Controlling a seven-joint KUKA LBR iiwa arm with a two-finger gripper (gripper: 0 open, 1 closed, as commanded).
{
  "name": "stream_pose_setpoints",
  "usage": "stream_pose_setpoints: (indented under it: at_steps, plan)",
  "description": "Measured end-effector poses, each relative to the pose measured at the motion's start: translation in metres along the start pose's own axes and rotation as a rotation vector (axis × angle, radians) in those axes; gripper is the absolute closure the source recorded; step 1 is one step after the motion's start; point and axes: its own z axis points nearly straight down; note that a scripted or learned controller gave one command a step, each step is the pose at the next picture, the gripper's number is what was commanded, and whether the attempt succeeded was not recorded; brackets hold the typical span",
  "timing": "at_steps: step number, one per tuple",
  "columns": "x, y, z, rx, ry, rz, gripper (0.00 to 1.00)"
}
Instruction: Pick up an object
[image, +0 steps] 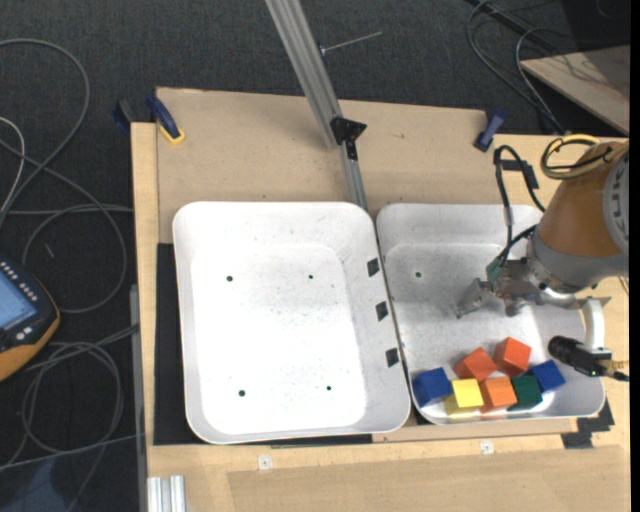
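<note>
Two white bins (200, 300); seven blocks (480, 385): three orange, two blue, one yellow, one green.

Dark carpet floor (60, 110) with loose black cables (40, 200) at left. Light wooden bench (250, 130), blue clamps (165, 118) at far corners, grey metal pole (320, 90) slanting up. Another wooden tabletop (590, 70) far right.

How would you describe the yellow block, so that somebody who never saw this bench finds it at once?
Look at the right bin, the one the arm reaches into, and go to its near edge, where the blocks lie in a cluster. The yellow block sits in the front row, between a blue block and an orange block. It is the only yellow one there.
</note>
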Motion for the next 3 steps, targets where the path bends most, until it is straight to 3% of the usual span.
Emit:
stream_pose_setpoints:
  at_steps: [1, 3]
  plan:
    - [0.000, 0.002, -0.013, -0.006, -0.001, 0.000, 1.00]
    - [-0.002, -0.003, -0.123, -0.012, -0.004, -0.001, 1.00]
